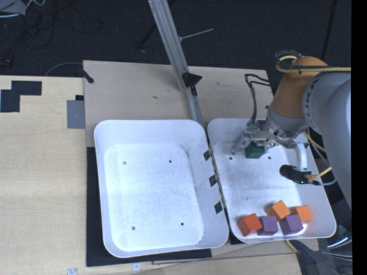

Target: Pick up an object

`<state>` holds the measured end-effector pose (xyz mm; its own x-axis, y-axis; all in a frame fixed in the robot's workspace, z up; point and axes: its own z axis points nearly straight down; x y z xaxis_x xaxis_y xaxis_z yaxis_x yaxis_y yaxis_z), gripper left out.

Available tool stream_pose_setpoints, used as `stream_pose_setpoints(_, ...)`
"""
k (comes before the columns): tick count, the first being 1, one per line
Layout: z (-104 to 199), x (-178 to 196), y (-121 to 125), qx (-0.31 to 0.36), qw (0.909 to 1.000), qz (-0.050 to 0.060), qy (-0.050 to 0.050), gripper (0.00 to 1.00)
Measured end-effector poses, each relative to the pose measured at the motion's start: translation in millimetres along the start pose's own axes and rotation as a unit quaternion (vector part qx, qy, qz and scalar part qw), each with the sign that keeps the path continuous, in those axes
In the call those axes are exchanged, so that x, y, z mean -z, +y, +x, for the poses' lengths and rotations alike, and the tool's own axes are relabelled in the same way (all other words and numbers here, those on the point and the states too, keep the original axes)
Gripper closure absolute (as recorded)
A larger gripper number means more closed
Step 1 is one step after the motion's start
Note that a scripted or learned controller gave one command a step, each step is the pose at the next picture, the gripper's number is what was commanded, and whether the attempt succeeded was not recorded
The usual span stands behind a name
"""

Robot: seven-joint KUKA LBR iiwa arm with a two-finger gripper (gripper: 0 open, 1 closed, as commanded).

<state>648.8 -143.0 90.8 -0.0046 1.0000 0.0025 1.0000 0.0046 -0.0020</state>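
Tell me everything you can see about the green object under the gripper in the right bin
The green object is small, dark green and blocky, possibly a cube, though much of it is hidden. It sits in the upper part of the right bin, directly beneath the gripper, whose metal parts overlap its top. Whether it rests on the bin floor or is lifted is unclear. It lies apart from the orange and purple blocks clustered at the bin's near edge.

The tool (253,148) grips a green block (253,150) over the right bin (246,182).
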Motion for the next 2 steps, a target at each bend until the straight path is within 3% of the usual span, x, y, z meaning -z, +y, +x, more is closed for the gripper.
stream_pose_setpoints(1, 2.2, -0.7, -15.6, -0.004, 1.0, 0.001, -0.001, 0.0)
stream_pose_setpoints(2, 0.4, 8.4, -16.7, -0.006, 1.0, 0.004, 0.0, 1.0)
